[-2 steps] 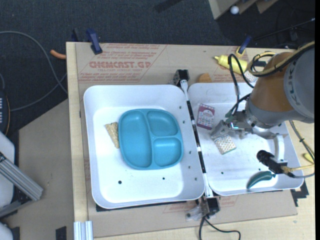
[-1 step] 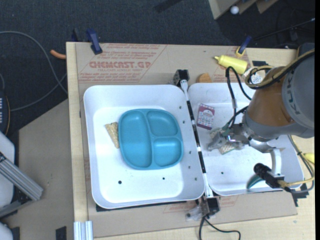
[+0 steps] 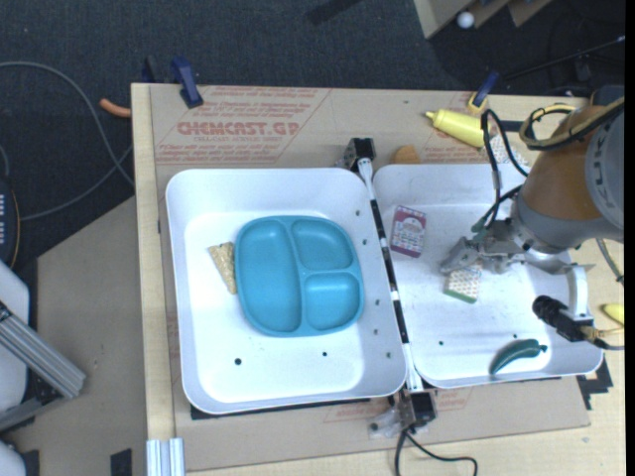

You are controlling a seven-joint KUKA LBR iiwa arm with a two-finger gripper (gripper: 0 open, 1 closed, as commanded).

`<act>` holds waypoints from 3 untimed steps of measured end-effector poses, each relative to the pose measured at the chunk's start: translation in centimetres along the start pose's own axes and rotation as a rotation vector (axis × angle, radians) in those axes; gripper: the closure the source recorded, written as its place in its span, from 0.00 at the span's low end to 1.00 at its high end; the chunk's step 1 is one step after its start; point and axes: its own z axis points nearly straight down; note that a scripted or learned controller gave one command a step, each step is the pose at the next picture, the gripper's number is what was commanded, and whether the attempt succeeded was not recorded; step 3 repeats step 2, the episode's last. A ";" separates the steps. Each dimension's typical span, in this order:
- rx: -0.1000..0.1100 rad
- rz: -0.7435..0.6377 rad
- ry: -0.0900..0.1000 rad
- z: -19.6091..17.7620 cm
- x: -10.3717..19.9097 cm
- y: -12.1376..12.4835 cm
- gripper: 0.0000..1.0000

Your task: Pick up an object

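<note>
In the right bin point(image 3: 437, 365) lie a small pink and purple box point(image 3: 408, 231), a speckled pale green piece point(image 3: 462, 285) and a curved green item point(image 3: 516, 355) near the front rim. My gripper point(image 3: 474, 257) hangs low over the bin's middle, just above and touching the upper edge of the speckled piece. The arm's orange band point(image 3: 556, 172) rises behind it to the right. In the left bin point(image 3: 198, 365) a blue divided plate point(image 3: 298, 273) lies flat, with a tan cracker-like piece point(image 3: 222, 262) tucked at its left edge.
A yellow object point(image 3: 456, 125) and a small orange one point(image 3: 405, 154) lie on the bench behind the right bin. Blue clamps point(image 3: 186, 80) hold the board's back edge. Cables point(image 3: 501, 152) trail from the arm over the bin's back right.
</note>
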 end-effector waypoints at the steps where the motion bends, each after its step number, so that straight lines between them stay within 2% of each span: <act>1: -0.002 0.000 -0.001 -1.0 0.0 0.0 1.00; 2: 0.001 -0.003 0.002 -10.0 8.4 -4.4 1.00; 3: 0.001 -0.003 0.002 -10.0 8.4 -4.4 1.00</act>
